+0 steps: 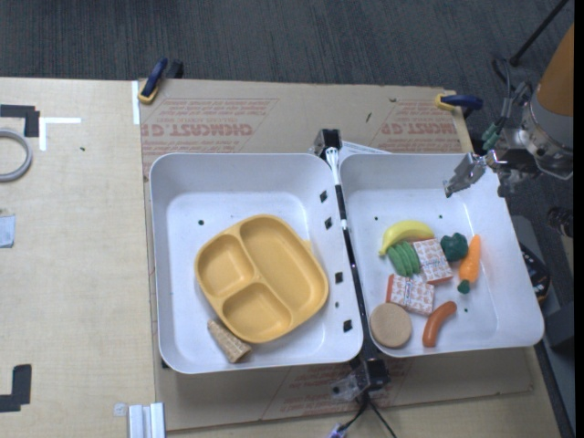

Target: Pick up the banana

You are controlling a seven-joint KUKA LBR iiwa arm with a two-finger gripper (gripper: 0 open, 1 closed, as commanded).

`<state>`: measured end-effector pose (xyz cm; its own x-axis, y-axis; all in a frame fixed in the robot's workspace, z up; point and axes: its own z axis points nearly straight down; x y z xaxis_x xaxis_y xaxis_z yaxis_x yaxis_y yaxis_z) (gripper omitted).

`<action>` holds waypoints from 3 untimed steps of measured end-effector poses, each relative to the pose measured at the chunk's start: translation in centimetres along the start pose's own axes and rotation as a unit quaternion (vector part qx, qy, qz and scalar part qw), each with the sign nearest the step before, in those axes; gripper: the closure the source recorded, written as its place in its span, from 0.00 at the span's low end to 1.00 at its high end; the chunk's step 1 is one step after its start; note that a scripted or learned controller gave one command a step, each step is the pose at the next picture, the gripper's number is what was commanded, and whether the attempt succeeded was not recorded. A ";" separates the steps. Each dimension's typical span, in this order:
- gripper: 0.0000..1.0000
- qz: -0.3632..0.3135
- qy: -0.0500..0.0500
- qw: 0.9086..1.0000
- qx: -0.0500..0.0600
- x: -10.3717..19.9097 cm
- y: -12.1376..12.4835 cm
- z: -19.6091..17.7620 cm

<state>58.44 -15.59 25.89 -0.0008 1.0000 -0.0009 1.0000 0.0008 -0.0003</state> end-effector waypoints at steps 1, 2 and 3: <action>0.00 0.021 -0.001 1.000 -0.002 3.7 -0.9 16.0; 0.00 -0.076 0.000 0.997 -0.001 3.9 3.4 16.6; 1.00 -0.075 -0.001 0.997 -0.002 3.9 3.4 15.6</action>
<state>61.87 -11.74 10.29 -0.1502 0.9887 -0.0023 0.9887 0.1502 0.0031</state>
